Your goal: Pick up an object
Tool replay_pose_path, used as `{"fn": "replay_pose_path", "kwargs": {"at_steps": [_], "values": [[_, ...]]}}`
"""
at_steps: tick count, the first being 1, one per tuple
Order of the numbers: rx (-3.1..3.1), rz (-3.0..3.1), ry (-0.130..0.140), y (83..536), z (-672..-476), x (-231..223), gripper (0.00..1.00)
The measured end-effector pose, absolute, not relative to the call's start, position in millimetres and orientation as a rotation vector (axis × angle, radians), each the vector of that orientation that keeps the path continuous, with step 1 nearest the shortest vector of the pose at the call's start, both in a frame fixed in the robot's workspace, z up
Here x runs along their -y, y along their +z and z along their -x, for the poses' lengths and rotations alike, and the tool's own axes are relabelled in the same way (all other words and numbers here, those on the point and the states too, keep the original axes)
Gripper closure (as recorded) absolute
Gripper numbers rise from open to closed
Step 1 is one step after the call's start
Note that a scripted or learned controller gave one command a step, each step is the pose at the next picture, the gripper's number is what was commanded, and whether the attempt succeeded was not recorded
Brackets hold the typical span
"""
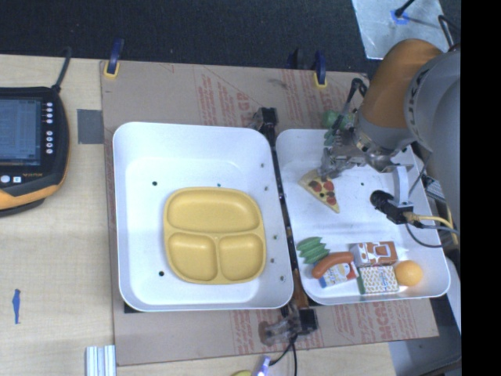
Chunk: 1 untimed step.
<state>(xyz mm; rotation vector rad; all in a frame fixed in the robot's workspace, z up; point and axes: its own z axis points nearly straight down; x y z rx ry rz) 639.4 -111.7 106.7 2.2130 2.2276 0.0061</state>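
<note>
White plastic is lining the 2 bins under the fixed overhead camera, and I am reaching in from the right with my pincer (335, 163) hanging low over the far part of the right bin (291, 210). Its tip is sitting right at the upper corner of the pizza slice (323, 191), touching it or nearly so, and I cannot tell from this slanted angle whether my fingers are spread or pressed together, nor whether anything is caught between them. That slice is lying flat in the middle of the bin, well apart from the cluster along the near edge: green pods (311, 248), a sausage (333, 262), 2 small cartons (374, 266) and an orange ball (408, 273). In the left bin a yellow divided tray (213, 235) is resting alone. To do this well, I judge I should be centring over the slice's thicker crust end, since a flat piece is offering little to bite, and lifting slowly
</note>
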Motion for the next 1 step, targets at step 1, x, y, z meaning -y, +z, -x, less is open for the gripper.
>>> {"fn": "replay_pose_path", "kwargs": {"at_steps": [1], "values": [[-2.228, -2.213, 0.006, 106.6, -639.3, 111.7, 0.0]]}}
